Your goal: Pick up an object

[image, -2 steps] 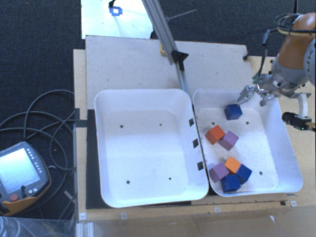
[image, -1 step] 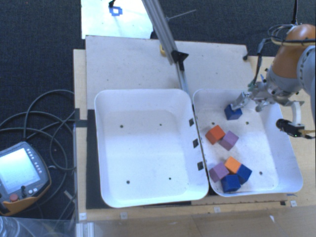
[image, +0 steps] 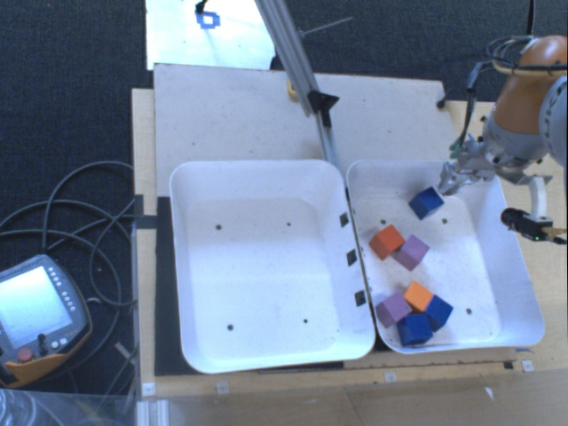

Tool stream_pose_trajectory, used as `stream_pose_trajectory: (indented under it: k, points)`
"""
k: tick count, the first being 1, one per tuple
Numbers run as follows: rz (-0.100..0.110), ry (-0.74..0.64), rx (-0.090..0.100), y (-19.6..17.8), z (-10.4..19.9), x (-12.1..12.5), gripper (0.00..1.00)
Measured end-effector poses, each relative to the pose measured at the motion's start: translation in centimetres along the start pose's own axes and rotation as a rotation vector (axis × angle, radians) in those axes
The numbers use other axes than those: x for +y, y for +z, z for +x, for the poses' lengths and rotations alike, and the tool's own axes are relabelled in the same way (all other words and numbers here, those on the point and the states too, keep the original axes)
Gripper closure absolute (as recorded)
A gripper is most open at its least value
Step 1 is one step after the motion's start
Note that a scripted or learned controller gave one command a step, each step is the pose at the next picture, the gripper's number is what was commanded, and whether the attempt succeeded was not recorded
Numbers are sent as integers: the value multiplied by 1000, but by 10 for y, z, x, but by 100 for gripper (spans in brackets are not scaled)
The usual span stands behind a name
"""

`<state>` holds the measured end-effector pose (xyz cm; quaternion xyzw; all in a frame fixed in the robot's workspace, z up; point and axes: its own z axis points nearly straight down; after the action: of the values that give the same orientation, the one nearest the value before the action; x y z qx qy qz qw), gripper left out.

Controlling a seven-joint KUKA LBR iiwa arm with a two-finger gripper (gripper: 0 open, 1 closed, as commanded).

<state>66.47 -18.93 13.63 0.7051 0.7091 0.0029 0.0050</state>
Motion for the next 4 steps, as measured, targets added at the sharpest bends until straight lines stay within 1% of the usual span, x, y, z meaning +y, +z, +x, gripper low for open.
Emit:
stream_pose_trajectory:
  k: [1, 2, 3, 4]
  points:
    - [2, 2, 0, -59, 3, -6, 100]
    - [4, 1, 1, -94, 2, -4, 100]
    - [11, -3, 5, -85, 53, -16, 100]
    - [11, -4, 5, -80, 106, -37, 100]
